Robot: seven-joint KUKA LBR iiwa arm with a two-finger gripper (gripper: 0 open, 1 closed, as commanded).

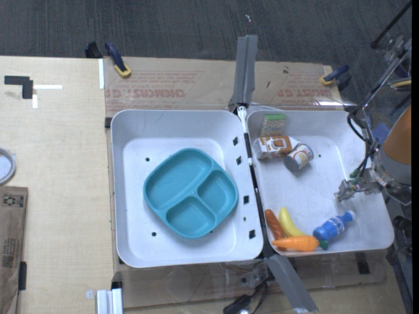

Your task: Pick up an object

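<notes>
— Orange and yellow are met first, at the near edge of the right bin (327, 133): a toy carrot (296, 243) is laid along the front wall, with a toy banana (288, 221) just behind it and a reddish piece (274, 223) touching the banana's left side.

— And the blue thing beside them?

— A small blue plastic bottle (332, 227) is seen just right of the carrot's tip, its long axis tilted up toward the right, white cap toward the far right. It is taken as the likeliest thing to be picked, being nearest the pincer.

— Where is the gripper placed?

— The gripper (353, 190) is found a little beyond the bottle and to its right, near the bin's right wall. Nothing is seen held in it; how far it is parted cannot be told, since it is small and muddled with cables.

— So the move would be judged how?

— A short travel toward the near-left would be called for, with the closing line set across the bottle's slanted axis.

— Farther back?

— A small tin can (299, 157), a brown carton (273, 146) and a green-topped box (273, 121) are grouped at the far left corner, well apart from the gripper. A teal divided plate (190, 192) is lying in the left bin (124, 175).
</notes>
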